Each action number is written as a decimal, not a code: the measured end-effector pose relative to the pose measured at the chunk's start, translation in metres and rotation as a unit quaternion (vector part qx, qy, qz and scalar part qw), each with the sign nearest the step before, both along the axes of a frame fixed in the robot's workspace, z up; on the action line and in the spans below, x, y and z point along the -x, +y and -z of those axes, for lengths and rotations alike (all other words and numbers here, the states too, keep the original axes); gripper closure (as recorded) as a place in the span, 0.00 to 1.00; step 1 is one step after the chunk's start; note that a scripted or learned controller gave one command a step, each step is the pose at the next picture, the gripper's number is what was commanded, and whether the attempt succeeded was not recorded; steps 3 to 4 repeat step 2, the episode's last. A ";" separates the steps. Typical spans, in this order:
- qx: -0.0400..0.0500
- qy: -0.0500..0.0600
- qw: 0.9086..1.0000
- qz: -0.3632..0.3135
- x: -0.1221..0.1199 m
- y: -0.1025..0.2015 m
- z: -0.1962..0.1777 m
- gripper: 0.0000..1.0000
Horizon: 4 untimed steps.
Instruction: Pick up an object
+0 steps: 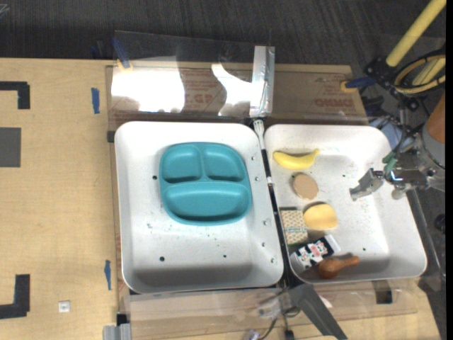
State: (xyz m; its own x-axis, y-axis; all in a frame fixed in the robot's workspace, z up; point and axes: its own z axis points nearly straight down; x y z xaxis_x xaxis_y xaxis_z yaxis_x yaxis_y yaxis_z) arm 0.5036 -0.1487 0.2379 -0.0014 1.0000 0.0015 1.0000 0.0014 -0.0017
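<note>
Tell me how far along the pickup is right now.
Nothing looks picked up yet. The gripper hangs over the right bin with nothing visible between its fingers. The banana, brown disc and yellow piece lie in the bin, so the grasp and lift remain.

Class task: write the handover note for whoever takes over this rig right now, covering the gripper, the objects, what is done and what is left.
Gripper: over the right bin, near its right side, holding nothing visible; whether the jaws are open or shut cannot be told.
Objects: banana, round brown piece, yellow piece, patterned card, black-and-white item and brown item lie along the right bin's left side. Teal divided plate sits in the left bin.
Done: nothing lifted.
Left: pick one object.
</note>
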 end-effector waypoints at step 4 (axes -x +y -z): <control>0.003 -0.007 0.998 -0.070 -0.002 0.045 0.146 0.00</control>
